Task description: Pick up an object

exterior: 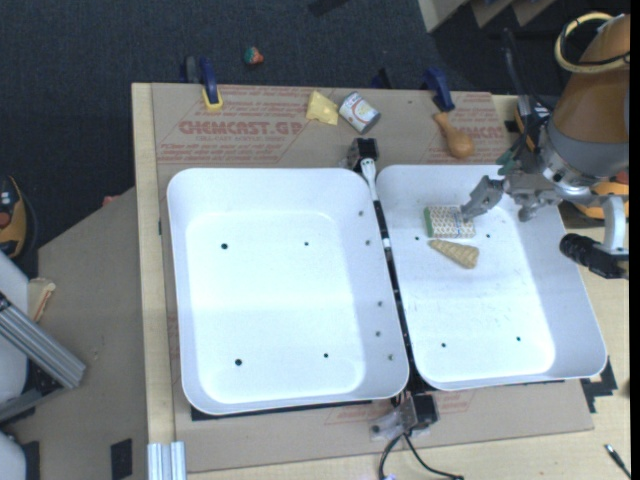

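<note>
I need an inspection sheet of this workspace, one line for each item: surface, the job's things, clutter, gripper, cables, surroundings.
Surface: a board with red print bears a left bin and a right bin, both white, side by side.
Job's things: a green-edged patterned block and a tan cone-shaped piece lie in the right bin, close together.
Clutter: a yellow piece, a small box and a brown wooden piece lie on the board behind the bins.
Gripper: the gripper is at the block's right end; grasp cannot be told.
Cables: a cable runs off at the front edge.
Surroundings: dark carpet.
</note>
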Robot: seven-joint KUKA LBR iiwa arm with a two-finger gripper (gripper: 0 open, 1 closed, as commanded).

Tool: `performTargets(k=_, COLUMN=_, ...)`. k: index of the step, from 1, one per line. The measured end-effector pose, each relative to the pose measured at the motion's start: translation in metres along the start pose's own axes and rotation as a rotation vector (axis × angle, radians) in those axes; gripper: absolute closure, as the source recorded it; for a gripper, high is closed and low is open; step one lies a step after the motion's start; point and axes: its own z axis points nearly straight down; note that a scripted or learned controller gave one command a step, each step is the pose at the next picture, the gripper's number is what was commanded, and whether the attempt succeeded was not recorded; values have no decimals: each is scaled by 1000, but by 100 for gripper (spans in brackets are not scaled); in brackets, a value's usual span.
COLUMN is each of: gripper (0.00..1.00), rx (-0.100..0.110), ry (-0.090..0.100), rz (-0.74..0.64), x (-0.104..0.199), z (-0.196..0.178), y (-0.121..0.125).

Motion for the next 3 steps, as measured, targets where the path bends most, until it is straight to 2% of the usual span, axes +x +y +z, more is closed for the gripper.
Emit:
performTargets(k=1, gripper=0, rx=-2, ry=1, rz=-1, x=3, z=105, y=34)
performTargets(k=2, gripper=100, rx=-12, ry=-3, rz=-2, x=2, z=87, y=36)
performTargets(k=3, gripper=0, rx=-11, ry=-3, rz=-2, x=2, z=87, y=36)
